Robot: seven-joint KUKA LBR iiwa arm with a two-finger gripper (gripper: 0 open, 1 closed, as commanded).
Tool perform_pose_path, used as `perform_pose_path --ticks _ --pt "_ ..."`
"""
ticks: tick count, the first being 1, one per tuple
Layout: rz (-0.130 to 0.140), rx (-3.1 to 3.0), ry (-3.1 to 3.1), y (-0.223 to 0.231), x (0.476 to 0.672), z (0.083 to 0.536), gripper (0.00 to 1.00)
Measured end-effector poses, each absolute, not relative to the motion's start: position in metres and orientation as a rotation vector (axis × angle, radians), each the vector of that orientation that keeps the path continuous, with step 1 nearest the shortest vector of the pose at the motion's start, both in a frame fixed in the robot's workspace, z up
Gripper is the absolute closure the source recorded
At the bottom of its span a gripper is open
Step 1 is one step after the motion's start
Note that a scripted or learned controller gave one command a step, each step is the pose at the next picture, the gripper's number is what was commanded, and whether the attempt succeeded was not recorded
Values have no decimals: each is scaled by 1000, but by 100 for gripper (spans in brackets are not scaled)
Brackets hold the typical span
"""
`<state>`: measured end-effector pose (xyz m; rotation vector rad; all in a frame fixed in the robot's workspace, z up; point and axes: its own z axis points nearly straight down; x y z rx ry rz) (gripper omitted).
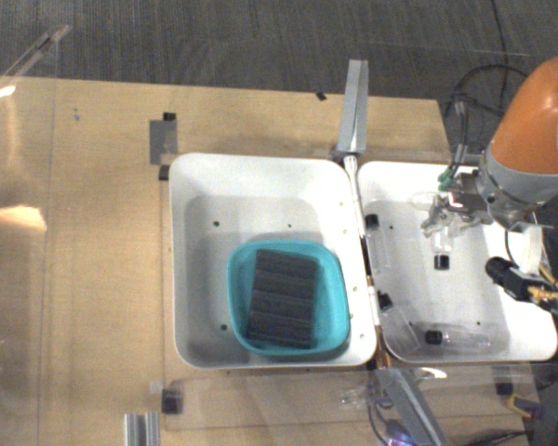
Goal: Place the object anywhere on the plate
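Camera view: the dark ribbed object (282,297) already lies flat on the teal plate (333,286) in the left bin (191,249), inside the rim. The claw (444,214) hangs over the right bin (530,342), well apart from it; its state I cannot tell, since glare and pale metal blur it against the white floor. Risk, as I judge it: a further grasp attempt would drag the object off the plate.

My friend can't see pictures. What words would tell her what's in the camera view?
A dark ridged block lies on a teal plate in the left white bin. The robot arm reaches from the right, and its gripper is over the right white bin.
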<state>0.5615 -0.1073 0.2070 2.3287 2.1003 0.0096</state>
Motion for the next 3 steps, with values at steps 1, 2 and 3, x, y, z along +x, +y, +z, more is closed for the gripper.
perform_pose_path --ticks 1,2,3 --pt "7 2216 2221 -34 562 185 100" --pt "5 2144 2294 15 529 185 100" --pt "6 2060 2367 -28 511 185 100"
